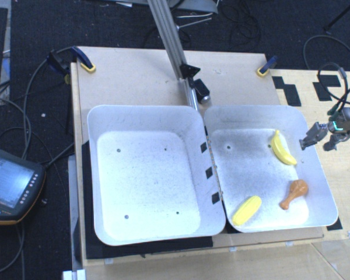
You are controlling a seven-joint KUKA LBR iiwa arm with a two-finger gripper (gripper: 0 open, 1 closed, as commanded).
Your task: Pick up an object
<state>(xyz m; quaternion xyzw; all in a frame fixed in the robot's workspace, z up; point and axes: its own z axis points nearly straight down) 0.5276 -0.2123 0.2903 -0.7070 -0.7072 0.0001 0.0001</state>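
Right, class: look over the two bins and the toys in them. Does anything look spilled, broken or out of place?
Nothing stands out. The banana, the corn cob and the chicken leg all lie apart from one another inside the right bin, none spilled over its rim. The claw sits at that bin's right edge, beside the banana.

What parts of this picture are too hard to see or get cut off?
- The arm: the camera view's right edge cuts it off, leaving just the gripper beside the right bin.
- Gripper fingers: too small and dark to tell open from shut.
- The handheld screen at left: its display is too small and blurred to read.
- The bench's lower edge: cut off by the bottom of the view.
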